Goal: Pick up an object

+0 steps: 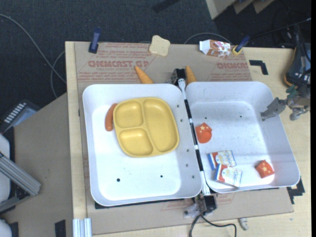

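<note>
The right bin point(247, 95) holds a red-orange toy fruit point(203, 132) near its left wall. Two small printed cartons point(222, 159) point(228, 176) lie at its front, and a red piece point(264, 169) rests in the front right corner. My gripper point(283, 111) hangs over the right rim of this bin, open, with nothing between its fingers. It is well right of the fruit and behind the red piece. In the left bin point(143, 186) a yellow divided plate point(145, 126) lies with a red sausage point(109, 118) against its left side.
Behind the bins on the cardboard lie a bread slice point(159, 45), two orange carrots point(143, 75) point(190, 74), a small carton point(216, 47) and a blue clip point(94, 39). A black hinge strip point(190, 127) runs between the bins.
</note>
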{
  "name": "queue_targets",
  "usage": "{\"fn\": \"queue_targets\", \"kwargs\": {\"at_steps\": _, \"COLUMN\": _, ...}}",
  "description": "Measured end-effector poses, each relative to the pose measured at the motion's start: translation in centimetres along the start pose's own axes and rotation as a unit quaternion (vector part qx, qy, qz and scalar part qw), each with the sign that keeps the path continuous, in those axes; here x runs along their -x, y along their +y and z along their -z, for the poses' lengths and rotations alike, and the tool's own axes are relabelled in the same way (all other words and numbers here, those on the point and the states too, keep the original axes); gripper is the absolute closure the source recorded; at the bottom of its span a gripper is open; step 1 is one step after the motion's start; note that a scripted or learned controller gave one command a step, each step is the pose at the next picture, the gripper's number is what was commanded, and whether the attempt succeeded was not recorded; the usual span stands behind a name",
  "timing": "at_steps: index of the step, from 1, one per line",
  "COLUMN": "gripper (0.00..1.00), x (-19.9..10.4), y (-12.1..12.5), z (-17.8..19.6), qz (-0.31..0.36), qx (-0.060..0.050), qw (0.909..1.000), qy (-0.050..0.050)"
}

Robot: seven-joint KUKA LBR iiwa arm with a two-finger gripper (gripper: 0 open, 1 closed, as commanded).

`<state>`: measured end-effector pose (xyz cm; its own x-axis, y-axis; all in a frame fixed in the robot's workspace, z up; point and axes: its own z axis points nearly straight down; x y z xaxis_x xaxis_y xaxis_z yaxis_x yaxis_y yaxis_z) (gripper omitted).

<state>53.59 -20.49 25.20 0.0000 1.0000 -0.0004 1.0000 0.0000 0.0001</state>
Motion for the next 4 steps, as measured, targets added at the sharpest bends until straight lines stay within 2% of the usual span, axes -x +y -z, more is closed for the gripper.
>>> {"fn": "queue_targets", "kwargs": {"at_steps": 1, "gripper": 0.00, "x": -5.1, "y": -1.8, "z": -7.4, "qz": 0.000, "qx": -0.001, "qw": 1.0000, "qy": 0.001}}
{"fn": "queue_targets", "kwargs": {"at_steps": 2, "gripper": 0.00, "x": -10.7, "y": -5.2, "z": -16.5, "qz": 0.001, "qx": 0.002, "qw": 1.0000, "qy": 0.000}}
{"fn": "queue_targets", "kwargs": {"at_steps": 3, "gripper": 0.00, "x": -3.0, "y": 3.9, "z": -16.7, "qz": 0.000, "qx": 0.001, "qw": 1.0000, "qy": -0.001}}
{"fn": "queue_targets", "kwargs": {"at_steps": 4, "gripper": 0.00, "x": -9.8, "y": -0.3, "z": -16.8, "qz": 0.001, "qx": -0.001, "qw": 1.0000, "qy": 0.001}}
